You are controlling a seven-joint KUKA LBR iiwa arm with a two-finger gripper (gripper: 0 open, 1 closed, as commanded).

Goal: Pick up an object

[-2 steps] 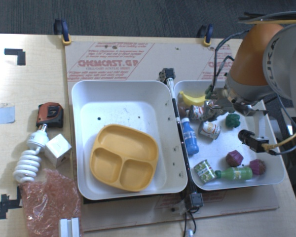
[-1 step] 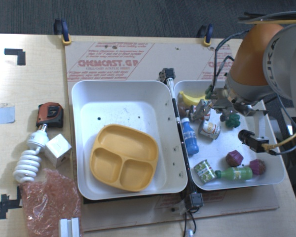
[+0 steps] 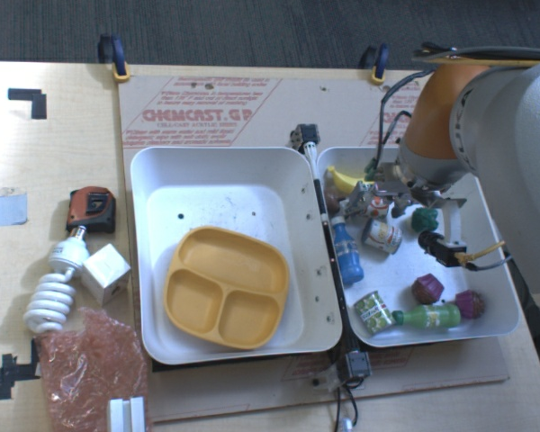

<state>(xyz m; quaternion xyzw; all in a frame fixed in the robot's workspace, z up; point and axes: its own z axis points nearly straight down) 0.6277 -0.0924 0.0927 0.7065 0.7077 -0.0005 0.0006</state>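
My gripper [image 3: 375, 202] hangs low over the upper left part of the right bin [image 3: 497, 241], under the grey arm with the orange band. Just below it lies a small silver can [image 3: 383, 235], and a yellow object [image 3: 342, 183] sits to its left. A blue bottle [image 3: 346, 253] lies along the bin's left wall. Nearby is a green round thing [image 3: 425, 217]. Toward the front lie a green can [image 3: 373, 311], a green bottle [image 3: 432, 316], a dark red object [image 3: 427, 288] and a magenta one [image 3: 470, 304]. Nothing shows held between the fingers.
The left bin [image 3: 153, 196] holds a yellow divided plate [image 3: 225, 286]. On the bench to the left lie a tape measure [image 3: 92, 210], a spiral light bulb [image 3: 54, 286], a white cube [image 3: 106, 268] and a pink mesh bag [image 3: 94, 367].
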